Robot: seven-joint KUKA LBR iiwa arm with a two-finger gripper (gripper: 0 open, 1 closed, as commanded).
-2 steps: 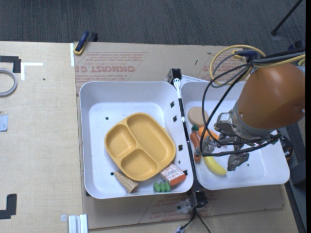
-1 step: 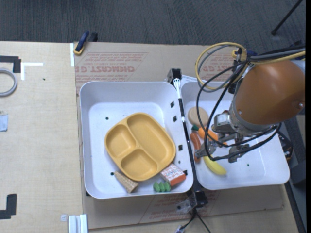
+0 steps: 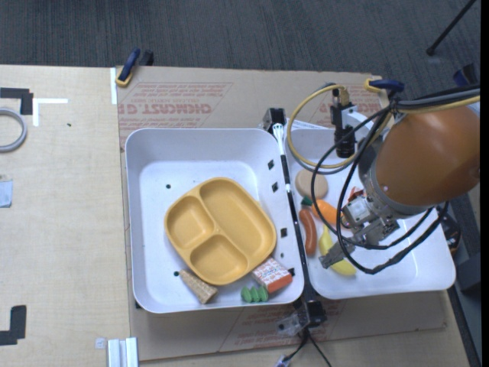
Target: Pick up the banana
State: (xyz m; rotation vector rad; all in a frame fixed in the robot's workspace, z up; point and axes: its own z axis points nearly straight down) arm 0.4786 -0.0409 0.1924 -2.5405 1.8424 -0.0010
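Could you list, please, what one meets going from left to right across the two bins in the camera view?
Cracker → yellow divided plate → green toy → orange carton → hot dog → banana → arm's orange band.

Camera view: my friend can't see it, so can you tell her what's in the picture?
A grey and orange robot arm reaches into the right white bin, right above a yellow banana lying beside a hot dog and a carrot. The left white bin holds a yellow divided plate and small toy foods.
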